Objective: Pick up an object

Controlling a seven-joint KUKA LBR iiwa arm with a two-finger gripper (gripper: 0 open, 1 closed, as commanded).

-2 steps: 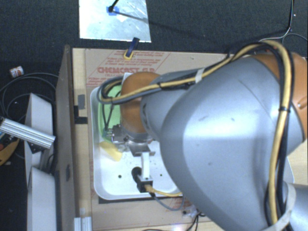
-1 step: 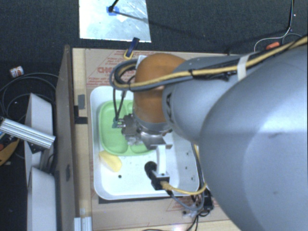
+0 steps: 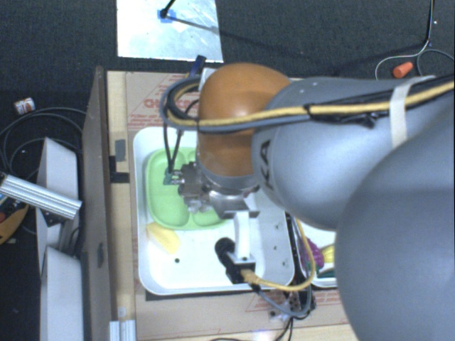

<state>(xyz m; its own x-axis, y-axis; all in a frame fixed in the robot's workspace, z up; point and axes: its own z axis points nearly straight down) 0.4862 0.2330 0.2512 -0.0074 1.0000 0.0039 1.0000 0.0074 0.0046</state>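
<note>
Grey arm (image 3: 355, 190), big and close, right across the right side, with an orange band (image 3: 234, 112) above the wrist. Reaches in from the right and down into the left bin (image 3: 192, 272), one of two white bins on the surface (image 3: 146, 94). Under the wrist, the tool (image 3: 193, 189), low over a green dish (image 3: 160, 190) in the left part of that bin. Maybe touching the dish, maybe just above it; hard to say which. Cannot tell if the tool is spread or pressed together, with that part hidden under the wrist. Nothing seen pinched in it. Just beside the dish, nearer the camera, a small yellow piece (image 3: 163, 239), a bit like a banana, lying flat on the white floor of the bin, apart from the tool. Over in the right bin (image 3: 325, 281), purple and yellow bits (image 3: 313, 253), mostly hidden behind the arm. As for the job: reaching part likely done or nearly done, with the tool down at the green dish. Not yet done: a sure grab and a lift. Dish flat in the bin, not raised at all, as far as can be seen. Likely next: pinch the dish rim, then go up slowly. Could be tricky, being wide and flat and maybe slippery. Yellow piece maybe easier to grab.
</note>
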